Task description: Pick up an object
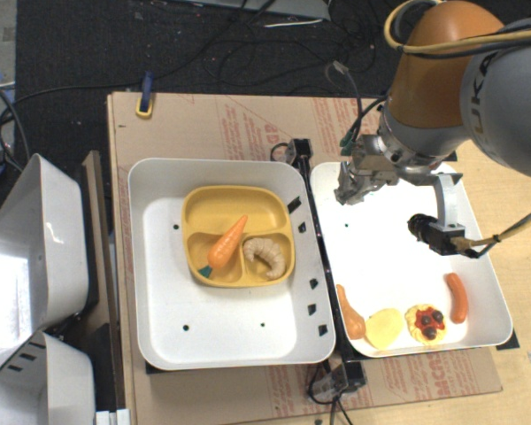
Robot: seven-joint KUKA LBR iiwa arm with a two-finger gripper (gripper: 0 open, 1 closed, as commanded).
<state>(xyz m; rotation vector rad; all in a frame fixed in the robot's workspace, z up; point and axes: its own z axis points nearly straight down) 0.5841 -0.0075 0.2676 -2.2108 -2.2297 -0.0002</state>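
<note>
Gripper above the right bin's far corner, nothing seen between its tips; sausage, pizza and other toy foods lie unpicked along the near edge.

A robotics lab: cardboard-topped bench, loose cables on dark floor, white bins.
</note>
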